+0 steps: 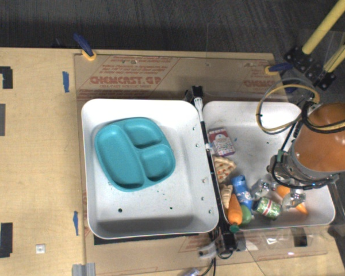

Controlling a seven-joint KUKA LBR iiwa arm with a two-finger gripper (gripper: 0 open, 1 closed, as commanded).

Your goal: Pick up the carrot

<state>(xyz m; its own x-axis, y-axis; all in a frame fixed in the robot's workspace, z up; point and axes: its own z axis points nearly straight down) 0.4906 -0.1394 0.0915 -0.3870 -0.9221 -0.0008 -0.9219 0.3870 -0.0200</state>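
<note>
In the camera view I see the gripper (283, 195) low in the right bin (250, 115), how it is set I cannot tell, while the carrot (234, 210) lies just to its left by the dividing wall, its long axis running near-to-far, green tip toward the front.

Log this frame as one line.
arm: over right bin | gripper: low among items, grip unclear | carrot: lying by left wall, untouched | left bin: teal tray
</note>
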